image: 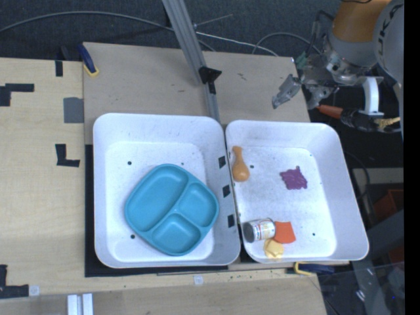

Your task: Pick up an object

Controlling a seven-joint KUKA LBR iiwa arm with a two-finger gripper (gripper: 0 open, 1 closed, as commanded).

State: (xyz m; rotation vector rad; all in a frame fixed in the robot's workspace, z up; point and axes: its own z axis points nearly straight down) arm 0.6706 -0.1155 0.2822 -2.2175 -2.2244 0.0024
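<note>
Above bench's far-right corner, end effector [289, 92] raised.

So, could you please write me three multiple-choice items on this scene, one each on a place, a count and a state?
1. Where does the blue plate lie?
A. left bin
B. right bin
C. bench

2. How many compartments has the plate?
A. two
B. three
C. five

3. Where is the gripper?
A. over the plate
B. inside the right bin
C. above the bench beyond the bins

Key: 1 A, it rests on that bin's floor; 2 B, ridges split it in three; 3 C, it hangs past the right bin's far rim.
</note>
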